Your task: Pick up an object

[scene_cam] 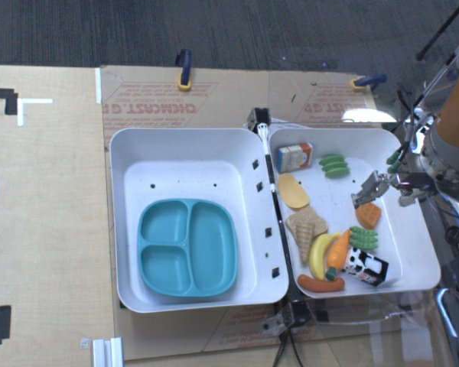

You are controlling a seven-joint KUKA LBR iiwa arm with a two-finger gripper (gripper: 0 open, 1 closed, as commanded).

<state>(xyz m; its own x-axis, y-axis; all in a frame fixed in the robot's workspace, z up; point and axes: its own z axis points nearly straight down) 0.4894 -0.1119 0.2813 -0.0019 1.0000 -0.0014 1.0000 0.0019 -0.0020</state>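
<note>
My gripper (386,195) hovers over the right side of the right bin (413,270), fingers spread and open with nothing between them. An orange toy (368,215) lies just below its left fingertip (365,193). Beneath that are a green toy (362,238) and a black-and-white carton (366,267). A banana (318,255), a carrot (338,251) and a red sausage (320,284) crowd the bin's front. A tan waffle piece (305,224) and a yellow chip (294,192) lie by the left wall. A small orange carton (294,157) and a green pea pod (334,165) sit at the back.
The left bin (130,174) holds a teal divided plate (188,248). Black clips line the wall between the bins (269,205). Cardboard lies under both bins, with clamps at its far edge (183,70). Cables run at the far right.
</note>
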